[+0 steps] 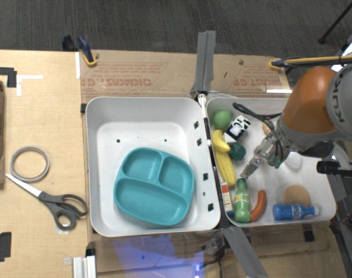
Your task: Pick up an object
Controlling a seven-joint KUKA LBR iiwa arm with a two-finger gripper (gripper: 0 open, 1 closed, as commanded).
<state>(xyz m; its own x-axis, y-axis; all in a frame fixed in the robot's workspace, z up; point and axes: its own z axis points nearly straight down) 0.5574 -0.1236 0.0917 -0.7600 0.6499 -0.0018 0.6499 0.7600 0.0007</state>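
Camera view: the arm (315, 106) is reached in from the right over the right bin (321, 222), with the pincer (251, 168) lowered at a slant into the bin's middle. Whether the pincer is spread or pressed together cannot be told; the tips are too small and foreshortened. Nothing is seen pinched in it. The step is judged as the approach, with no grasp made yet.

Candidate objects are all found in the right bin. A corn cob (225, 165) is laid along the left wall, with a banana (219, 140) just above it and a green ball (222, 119) above that. A dark green piece (238, 152) is placed beside the banana, near a black-and-white item (238, 127). A green bottle (241, 200) is stood just below the pincer tip and is judged the nearest target. A red sausage (257, 205) is touching or just beside it. A blue bottle (296, 212) and a tan round object (296, 194) are laid to the right.

Next move: a short descent centred on one object, then a close. Crowding of bottle, sausage and corn could spoil the grasp.

The left bin (101, 149) is occupied by a teal divided plate (154, 185). On the tabletop (48, 126) scissors (51, 201) and a tape roll (30, 163) are left well apart from the bins.
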